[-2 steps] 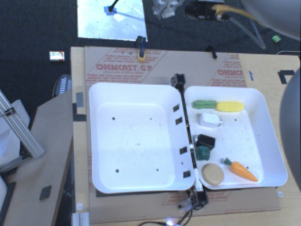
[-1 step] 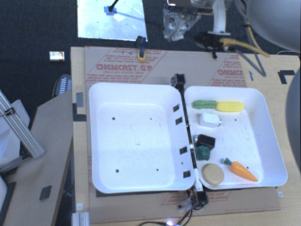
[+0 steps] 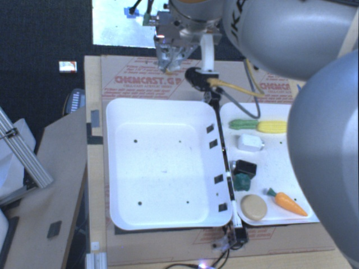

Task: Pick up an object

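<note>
Camera view, looking down at a slant, and the gripper hangs beyond the far edge of the left bin, over the printed cardboard sheet that both bins rest on. It sits just outside that far rim, near the corner where the two bins meet. From this angle the claw reads as a tight dark cluster; how wide it stands I cannot tell, and nothing shows in its grasp.

The pickable things all lie in the right bin, well apart from the gripper:
- A corn cob, green at one end and yellow at the other, lies across the far part.
- A small white block lies just nearer than the cob.
- A black piece and a teal piece are close together, hard against the dividing rim.
- A round tan disc sits at the near corner.
- A carrot lies just beside the disc, towards the arm.

The left bin's floor is a broad white expanse with a few small dark dots. The grey arm bulks over the right bin's outer side, hiding that edge. A yellow cable trails across the cardboard from the wrist.
</note>
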Controlling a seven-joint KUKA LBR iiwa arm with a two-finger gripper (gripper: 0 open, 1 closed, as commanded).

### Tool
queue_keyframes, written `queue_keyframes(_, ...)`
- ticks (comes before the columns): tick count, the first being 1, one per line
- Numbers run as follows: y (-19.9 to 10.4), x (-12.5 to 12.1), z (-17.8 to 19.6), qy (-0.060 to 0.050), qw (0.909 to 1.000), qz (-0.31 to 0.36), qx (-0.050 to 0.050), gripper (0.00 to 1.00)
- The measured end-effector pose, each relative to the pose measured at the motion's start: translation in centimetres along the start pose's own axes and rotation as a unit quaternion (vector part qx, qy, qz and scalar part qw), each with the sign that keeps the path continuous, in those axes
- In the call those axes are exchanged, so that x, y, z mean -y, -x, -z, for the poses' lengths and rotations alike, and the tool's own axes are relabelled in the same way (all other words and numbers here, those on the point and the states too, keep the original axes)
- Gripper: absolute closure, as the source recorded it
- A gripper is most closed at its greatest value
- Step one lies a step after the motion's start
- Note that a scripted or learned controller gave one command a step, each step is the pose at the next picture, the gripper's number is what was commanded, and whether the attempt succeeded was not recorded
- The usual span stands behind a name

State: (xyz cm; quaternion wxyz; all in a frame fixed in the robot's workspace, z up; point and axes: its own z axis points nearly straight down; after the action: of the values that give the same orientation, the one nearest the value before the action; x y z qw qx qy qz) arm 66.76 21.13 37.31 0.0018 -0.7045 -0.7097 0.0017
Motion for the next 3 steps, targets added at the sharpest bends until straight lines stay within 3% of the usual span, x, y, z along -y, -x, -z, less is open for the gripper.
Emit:
queue_keyframes(1,-0.6,0.1,16.8,0.013,0.9999,0.0,-0.003,1.0)
queue_keyframes(2,3.5,0.0,10.2,0.001,1.0,-0.005,0.001,1.0)
queue_keyframes(3,-0.1,0.0,-1.9,-0.002,1.0,-0.001,0.001,1.0)
